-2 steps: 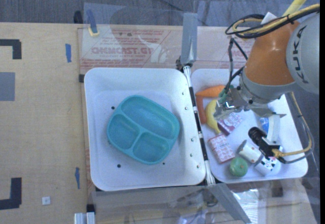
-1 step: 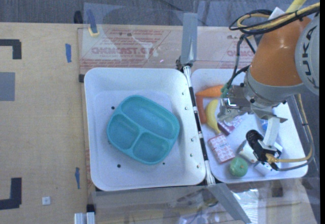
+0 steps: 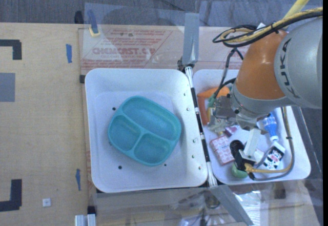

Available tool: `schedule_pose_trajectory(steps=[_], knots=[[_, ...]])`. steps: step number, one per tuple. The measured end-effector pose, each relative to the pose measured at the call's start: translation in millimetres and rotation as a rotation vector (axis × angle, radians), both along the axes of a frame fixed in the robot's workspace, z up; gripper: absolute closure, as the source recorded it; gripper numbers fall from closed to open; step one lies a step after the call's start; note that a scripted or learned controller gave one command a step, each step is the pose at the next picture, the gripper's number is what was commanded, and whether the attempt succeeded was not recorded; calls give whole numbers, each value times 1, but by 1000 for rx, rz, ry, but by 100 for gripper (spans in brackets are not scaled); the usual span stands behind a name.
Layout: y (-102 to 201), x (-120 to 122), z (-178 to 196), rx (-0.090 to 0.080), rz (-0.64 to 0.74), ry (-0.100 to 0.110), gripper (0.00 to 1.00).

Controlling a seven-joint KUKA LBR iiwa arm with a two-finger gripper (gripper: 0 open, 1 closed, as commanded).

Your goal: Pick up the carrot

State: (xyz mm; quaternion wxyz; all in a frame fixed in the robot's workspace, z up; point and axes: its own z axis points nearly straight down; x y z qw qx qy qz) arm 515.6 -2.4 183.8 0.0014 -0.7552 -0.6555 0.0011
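Note:
The carrot (image 3: 205,101) is an orange piece lying at the left edge of the right bin (image 3: 300,166), close to the divider between the bins. Part of it is hidden under the arm. My gripper (image 3: 221,116) hangs low over the right bin, just right of the carrot and partly above it. The grey wrist and orange band cover most of the gripper from above. I cannot see whether the carrot is touched.
The left bin (image 3: 102,86) holds a teal divided plate (image 3: 145,130). In the right bin lie a pink patterned packet (image 3: 221,149), a green object (image 3: 237,171), a blue-and-white bottle (image 3: 270,127) and a black-and-white item (image 3: 275,157), crowded near the gripper.

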Motion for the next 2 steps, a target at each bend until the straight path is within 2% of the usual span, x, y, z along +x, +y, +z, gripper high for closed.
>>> schedule_pose_trajectory(steps=[2], knots=[[-4, 1, 19, 0, -9, -2, 100]])
